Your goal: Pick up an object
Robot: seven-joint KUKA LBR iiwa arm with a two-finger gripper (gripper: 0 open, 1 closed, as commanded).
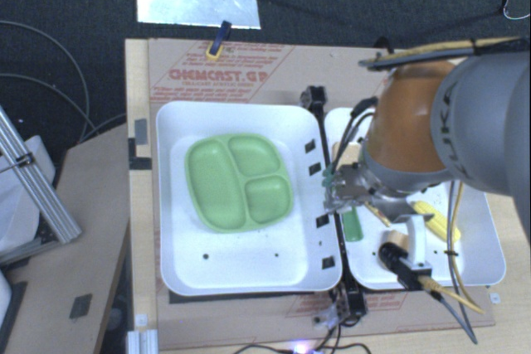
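The pincer [347,196] hangs low over the right bin [489,261]; its grip I cannot tell. A green piece [353,225] lies just below: descend squarely, clear of the divider.

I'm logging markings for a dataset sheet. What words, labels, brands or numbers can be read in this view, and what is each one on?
"CHEMCAST GP", in red, on the brown board under the white bins.
Fainter red lines above and below it: too small and blurred to read.
Dark lettering on the grey arm, partly cut off by its curve: looks like "UK", likely part of a brand name.
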